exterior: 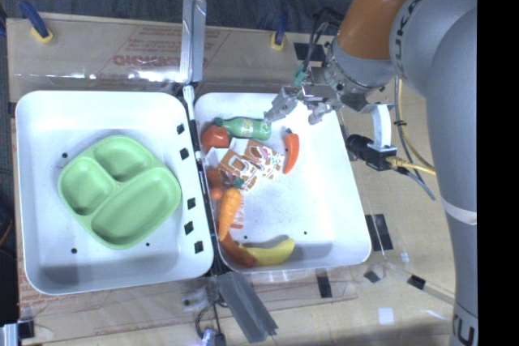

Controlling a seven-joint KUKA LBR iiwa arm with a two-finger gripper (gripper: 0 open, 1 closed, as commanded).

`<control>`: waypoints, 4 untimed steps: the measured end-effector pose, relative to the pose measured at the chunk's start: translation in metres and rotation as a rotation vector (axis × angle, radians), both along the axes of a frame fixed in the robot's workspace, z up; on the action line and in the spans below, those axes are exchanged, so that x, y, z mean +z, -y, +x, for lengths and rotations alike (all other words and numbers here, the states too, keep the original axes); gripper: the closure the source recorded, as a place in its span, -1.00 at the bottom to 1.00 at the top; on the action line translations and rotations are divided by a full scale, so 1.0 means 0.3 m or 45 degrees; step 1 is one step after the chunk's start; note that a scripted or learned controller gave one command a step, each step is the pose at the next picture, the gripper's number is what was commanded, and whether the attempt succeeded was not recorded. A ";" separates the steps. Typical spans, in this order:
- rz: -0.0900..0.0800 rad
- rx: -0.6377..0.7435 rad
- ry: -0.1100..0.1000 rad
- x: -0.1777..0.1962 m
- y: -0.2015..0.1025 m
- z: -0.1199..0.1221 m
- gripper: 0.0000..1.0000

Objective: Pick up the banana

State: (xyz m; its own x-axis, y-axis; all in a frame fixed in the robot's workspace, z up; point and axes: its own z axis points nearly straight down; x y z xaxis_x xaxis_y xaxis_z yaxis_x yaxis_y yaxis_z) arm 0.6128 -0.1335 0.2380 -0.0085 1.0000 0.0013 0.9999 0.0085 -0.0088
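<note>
Hovering gripper point(300, 106) at right bin's point(345, 198) far edge, fingers apart, nothing between them; green bottle point(243, 127) just left of fingertips; banana point(272, 252) well apart, near wall

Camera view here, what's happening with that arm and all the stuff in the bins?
A grey arm is reaching in over the right bin, and its gripper hangs open above the far end, near the green bottle and a red pepper, holding nothing. The banana, which it is meant to pick up, lies untouched at the near edge of that bin, beside a carrot. The left bin holds a green tray.
</note>
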 end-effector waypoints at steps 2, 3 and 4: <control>0.005 0.438 0.005 -0.499 0.132 -0.455 -1.00; 0.006 0.443 0.001 -0.475 0.133 -0.453 1.00; 0.002 0.355 0.006 -0.188 0.209 -0.452 1.00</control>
